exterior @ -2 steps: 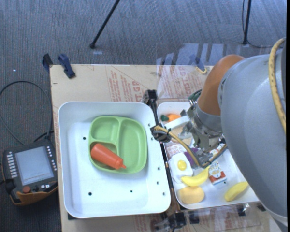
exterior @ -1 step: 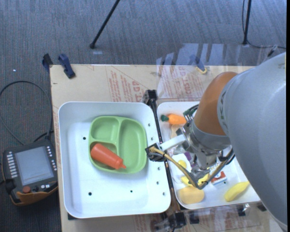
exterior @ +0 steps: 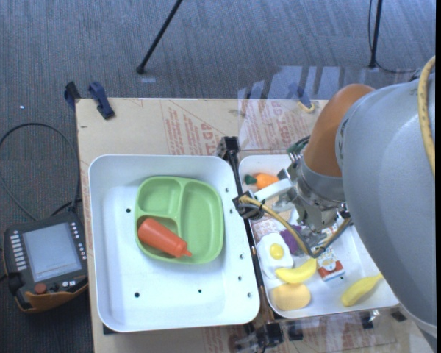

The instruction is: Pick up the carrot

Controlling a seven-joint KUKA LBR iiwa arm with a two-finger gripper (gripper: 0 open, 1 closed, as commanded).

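Observation:
The carrot (exterior: 264,180), small and orange with a green top at its left end, lies at the far left corner of the right bin (exterior: 382,300). My gripper (exterior: 314,234) hangs over the middle of that bin, to the right of the carrot and nearer the camera, apart from it. The grey wrist with its orange band hides much of the bin's right and far side.
A fried egg (exterior: 276,251), a banana (exterior: 297,272), a purple piece (exterior: 292,239), a small red and white box (exterior: 329,268) and two yellow pieces lie in the right bin. In the left bin (exterior: 117,285), a green divided plate (exterior: 198,212) holds a red-orange bottle (exterior: 162,238).

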